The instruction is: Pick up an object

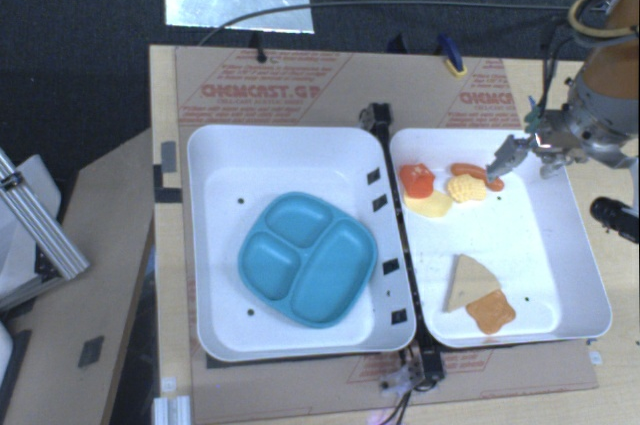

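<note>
Grey two-finger gripper (498, 165) hangs low beside the orange sausage-shaped toy (468, 172), lining up; its grip I can't tell.

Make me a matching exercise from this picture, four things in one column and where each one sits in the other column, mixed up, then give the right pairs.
Things:
1. blue divided tray
2. red block
3. tan wedge
4. gripper

Places:
A. near end of the right bin, beside an orange piece
B. far end of the right bin, next to the divider
C. over the far end of the right bin, by the food pieces
D. middle of the left bin

Pairs: 1-D, 2-B, 3-A, 4-C
</note>
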`<state>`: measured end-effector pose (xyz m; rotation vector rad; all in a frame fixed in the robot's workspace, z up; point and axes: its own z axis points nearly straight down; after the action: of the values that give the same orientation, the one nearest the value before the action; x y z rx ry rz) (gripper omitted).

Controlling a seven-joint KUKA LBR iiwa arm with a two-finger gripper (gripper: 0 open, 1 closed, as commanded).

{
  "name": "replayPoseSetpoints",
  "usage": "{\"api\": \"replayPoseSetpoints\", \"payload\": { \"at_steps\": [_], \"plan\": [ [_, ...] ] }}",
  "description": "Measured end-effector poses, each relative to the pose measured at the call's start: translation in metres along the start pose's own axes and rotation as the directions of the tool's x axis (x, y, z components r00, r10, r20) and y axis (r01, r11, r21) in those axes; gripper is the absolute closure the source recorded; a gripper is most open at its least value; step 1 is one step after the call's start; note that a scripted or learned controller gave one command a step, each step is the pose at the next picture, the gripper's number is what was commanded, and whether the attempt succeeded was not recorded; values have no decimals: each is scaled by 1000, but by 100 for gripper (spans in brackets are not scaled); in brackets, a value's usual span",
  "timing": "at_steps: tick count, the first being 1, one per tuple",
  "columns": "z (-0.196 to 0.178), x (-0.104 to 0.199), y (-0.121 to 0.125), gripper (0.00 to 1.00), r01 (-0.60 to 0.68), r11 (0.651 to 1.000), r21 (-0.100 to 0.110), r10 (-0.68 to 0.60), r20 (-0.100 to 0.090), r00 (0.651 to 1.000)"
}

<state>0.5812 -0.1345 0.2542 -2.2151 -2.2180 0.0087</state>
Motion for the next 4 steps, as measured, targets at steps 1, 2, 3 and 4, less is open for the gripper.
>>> {"api": "replayPoseSetpoints", "payload": {
  "at_steps": [1, 2, 3, 4],
  "plan": [
    [-6, 0, 2, 0, 2, 1000, -10, -2, 1, 1000],
    [36, 3, 3, 0, 1, 1000, -7, -1, 1, 1000],
    [98, 5, -2, 0, 0, 1000, -5, 0, 0, 1000],
    [155, -4, -2, 0, -1, 1000, -6, 1, 1, 1000]
  ]
}}
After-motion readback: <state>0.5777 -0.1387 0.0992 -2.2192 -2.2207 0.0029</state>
